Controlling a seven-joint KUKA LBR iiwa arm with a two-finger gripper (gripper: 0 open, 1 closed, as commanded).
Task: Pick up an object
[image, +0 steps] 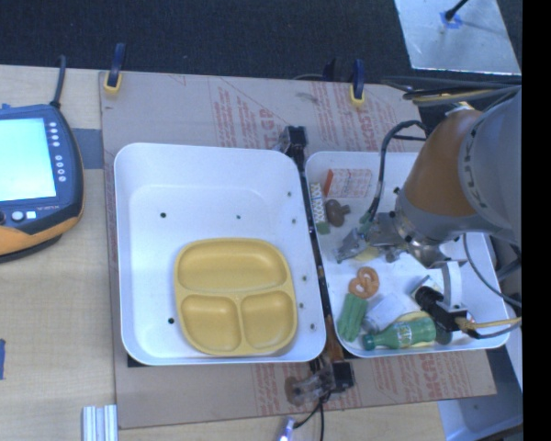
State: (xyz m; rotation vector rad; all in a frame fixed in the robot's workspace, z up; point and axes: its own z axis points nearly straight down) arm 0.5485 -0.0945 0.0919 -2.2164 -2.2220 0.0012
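My gripper (360, 244) hangs low over the middle of the right bin (496, 288), with the grey arm and its orange band (441, 168) reaching in from the right. Just below the gripper lies a brown pretzel (365, 281). Nearer the front are a green cylinder (352, 314), a white piece (383, 312) and a green bottle (403, 333) on its side. A small olive object (335, 212) and a striped strip (318, 202) lie at the bin's left wall, above the gripper. I see nothing between the gripper's tips.
The left bin (165, 191) holds a yellow divided plate (236, 295). A printed card (350, 183) lies at the back of the right bin. A tablet-like pendant (23, 177) rests on the bench at far left. Clamps (357, 78) hold the cardboard sheet.
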